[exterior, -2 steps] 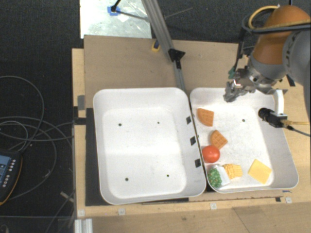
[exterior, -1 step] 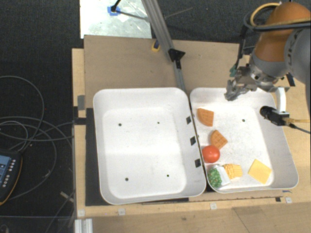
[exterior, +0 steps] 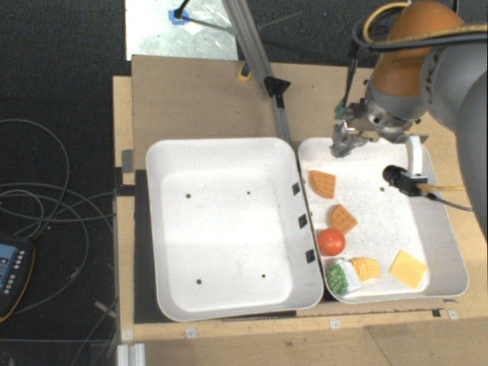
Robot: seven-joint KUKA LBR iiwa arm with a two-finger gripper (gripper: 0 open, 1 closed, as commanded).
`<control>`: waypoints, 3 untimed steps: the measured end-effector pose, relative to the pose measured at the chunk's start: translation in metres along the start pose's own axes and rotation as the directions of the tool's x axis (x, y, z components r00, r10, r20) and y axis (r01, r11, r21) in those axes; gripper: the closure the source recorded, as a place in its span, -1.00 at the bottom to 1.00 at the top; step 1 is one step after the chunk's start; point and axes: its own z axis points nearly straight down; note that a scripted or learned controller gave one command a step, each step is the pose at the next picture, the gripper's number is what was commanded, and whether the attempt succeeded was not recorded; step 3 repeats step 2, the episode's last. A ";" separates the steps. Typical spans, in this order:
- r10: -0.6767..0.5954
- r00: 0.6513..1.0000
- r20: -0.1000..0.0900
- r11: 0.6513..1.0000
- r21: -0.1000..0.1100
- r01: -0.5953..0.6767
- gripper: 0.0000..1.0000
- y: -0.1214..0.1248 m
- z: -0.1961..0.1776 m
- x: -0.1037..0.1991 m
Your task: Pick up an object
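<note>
End effector [exterior: 345, 142] grip state unclear, above right bin [exterior: 450, 239], five food pieces inside.

Gripper [exterior: 345, 142] over right bin [exterior: 438, 227] far edge; orange wedge [exterior: 322, 183], waffle [exterior: 343, 219], tomato [exterior: 330, 242], corn [exterior: 365, 268], cheese [exterior: 408, 269] inside.

- The left bin [exterior: 221, 227] offers an open white floor from wall to wall.
- In the right bin [exterior: 438, 235], toy foods crowd the left and near side: orange wedge [exterior: 322, 183], waffle piece [exterior: 343, 219], tomato [exterior: 330, 242], corn [exterior: 364, 268], yellow block [exterior: 408, 269].
- The gripper [exterior: 343, 145] hangs over the far left corner.
- A slanted metal pole [exterior: 255, 48] crosses the table [exterior: 183, 101] behind the bins.
</note>
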 end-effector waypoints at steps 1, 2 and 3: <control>-0.002 1.000 -0.001 1.000 -0.001 0.002 1.00 0.003 0.000 0.062; -0.002 1.000 -0.001 1.000 0.000 0.002 1.00 0.000 -0.003 0.120; -0.002 1.000 -0.001 1.000 0.000 0.002 1.00 0.000 -0.003 0.120</control>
